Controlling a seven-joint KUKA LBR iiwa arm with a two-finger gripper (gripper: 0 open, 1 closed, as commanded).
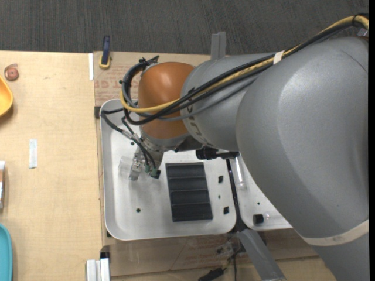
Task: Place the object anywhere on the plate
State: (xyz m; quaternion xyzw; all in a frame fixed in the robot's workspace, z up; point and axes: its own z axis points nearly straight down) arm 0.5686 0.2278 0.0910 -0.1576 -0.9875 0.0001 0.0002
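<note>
Whether the gripper [139,170] is clenched or released cannot be told. Its tip hangs low over the left half of the left bin [126,224], and a small pale object [124,167] sits just beside it, contact unclear. The bin's left rim is near, and bare floor lies below the tip in the view. The grey arm [293,127] slants in from the right, its orange band [170,86] above the wrist.

The arm [293,127] is finished in grey, with an orange band [167,98] above the wrist. The bin [117,215] is white. The bench [53,186] is pale wood. A yellow item [3,101] and a light-blue item [3,253] are seen at the left edge. The floor [176,10] is dark grey with fine ribbing.
</note>
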